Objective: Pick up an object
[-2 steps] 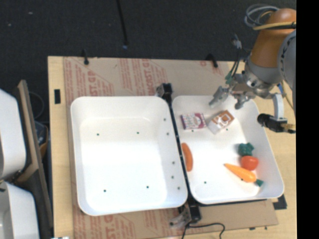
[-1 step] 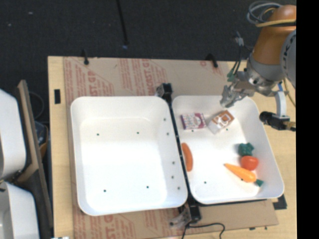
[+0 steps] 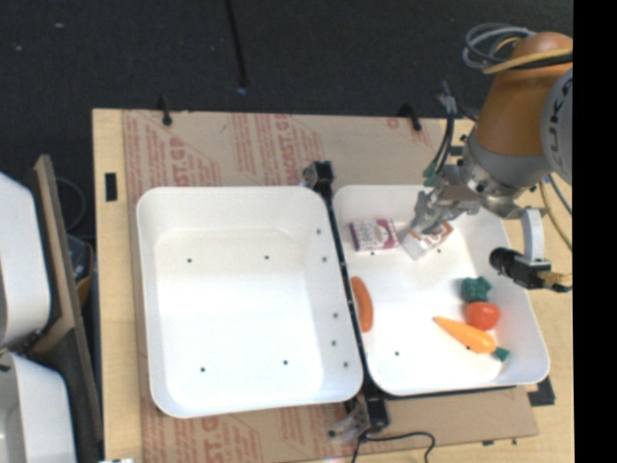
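In the right bin lie a small pink-and-white packet near the back, an orange sausage-shaped piece by the left wall, a toy carrot at the front right, and a red tomato with a green top. My gripper hangs low over the back of this bin, just right of the packet. A pale, whitish thing sits at its tips; whether it is held I cannot make out.
The left bin sits beside the right one on a cardboard-covered bench. A black clamp stands at the back between the bins. A black fitting juts in at the right bin's right rim.
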Tool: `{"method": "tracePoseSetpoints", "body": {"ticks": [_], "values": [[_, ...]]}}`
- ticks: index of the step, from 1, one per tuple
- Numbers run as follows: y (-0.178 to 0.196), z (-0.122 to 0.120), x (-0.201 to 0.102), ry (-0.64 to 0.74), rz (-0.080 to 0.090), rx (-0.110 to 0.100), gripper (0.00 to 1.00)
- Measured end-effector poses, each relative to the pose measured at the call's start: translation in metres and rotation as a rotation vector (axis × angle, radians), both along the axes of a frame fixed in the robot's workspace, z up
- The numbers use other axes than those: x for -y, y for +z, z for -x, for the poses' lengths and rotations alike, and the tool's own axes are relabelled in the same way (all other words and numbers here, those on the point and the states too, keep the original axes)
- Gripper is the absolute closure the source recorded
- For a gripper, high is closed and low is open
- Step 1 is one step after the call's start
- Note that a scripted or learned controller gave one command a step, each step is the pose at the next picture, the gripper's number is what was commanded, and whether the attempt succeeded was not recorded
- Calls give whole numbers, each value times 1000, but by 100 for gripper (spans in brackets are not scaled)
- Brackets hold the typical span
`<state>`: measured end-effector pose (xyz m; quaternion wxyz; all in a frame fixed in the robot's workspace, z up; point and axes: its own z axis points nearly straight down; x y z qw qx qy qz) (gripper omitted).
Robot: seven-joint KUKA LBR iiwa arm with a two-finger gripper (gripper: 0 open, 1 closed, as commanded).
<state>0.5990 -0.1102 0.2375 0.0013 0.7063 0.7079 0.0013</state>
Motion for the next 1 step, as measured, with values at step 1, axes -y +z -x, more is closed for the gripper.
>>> {"method": "tracePoseSetpoints", "body": {"ticks": [1], "values": [[-18,63,-43,-1,-1,-4,100]]}}
